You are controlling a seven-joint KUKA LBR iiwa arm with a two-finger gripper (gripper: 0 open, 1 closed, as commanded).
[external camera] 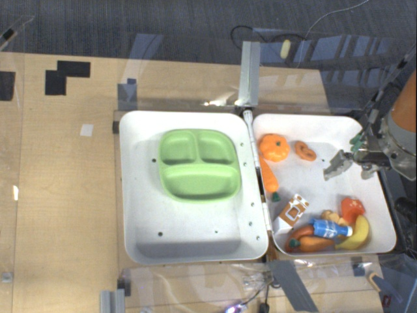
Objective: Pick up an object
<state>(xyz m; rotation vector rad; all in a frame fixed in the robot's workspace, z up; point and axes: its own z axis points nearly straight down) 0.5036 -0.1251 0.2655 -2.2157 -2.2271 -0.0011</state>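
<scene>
At the near edge of the right bin (306, 251) lies a heap: a banana (358, 234), a blue bottle (329, 228), a tomato (352, 207) and a small box (294, 209). Beyond them a carrot (269, 178) lies along the bin's left wall, with a small pumpkin (274, 148) and a doughnut (304, 151) further back. Over the bin's right side hangs the hand (352, 164), fingers spread, pinching nothing. A green divided plate (198, 164) sits in the left bin (140, 227). Pale wooden worktop (58, 194) runs back to dark carpet (143, 12).
</scene>
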